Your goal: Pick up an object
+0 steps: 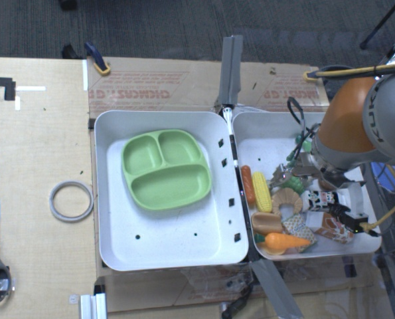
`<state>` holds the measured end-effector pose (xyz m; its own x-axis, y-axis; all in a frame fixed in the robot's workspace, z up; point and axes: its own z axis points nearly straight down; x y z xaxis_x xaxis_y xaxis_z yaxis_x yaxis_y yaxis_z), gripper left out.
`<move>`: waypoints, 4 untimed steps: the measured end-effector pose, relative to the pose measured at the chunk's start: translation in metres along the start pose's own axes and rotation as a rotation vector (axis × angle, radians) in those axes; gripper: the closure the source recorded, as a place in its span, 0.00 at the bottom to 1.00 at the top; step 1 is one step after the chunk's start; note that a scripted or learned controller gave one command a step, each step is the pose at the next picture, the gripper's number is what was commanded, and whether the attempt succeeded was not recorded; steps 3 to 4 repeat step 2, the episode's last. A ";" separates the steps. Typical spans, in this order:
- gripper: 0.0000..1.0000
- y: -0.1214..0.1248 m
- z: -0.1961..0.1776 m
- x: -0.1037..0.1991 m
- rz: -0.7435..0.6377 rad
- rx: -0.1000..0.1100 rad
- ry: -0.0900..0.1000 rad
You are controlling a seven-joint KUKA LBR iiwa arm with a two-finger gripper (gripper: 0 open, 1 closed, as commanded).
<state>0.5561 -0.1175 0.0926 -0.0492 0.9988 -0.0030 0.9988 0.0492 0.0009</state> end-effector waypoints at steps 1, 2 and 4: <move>1.00 0.000 -0.009 0.000 0.003 0.001 0.001; 1.00 0.042 -0.125 0.062 -0.030 0.003 0.002; 1.00 0.042 -0.125 0.062 -0.030 0.003 0.002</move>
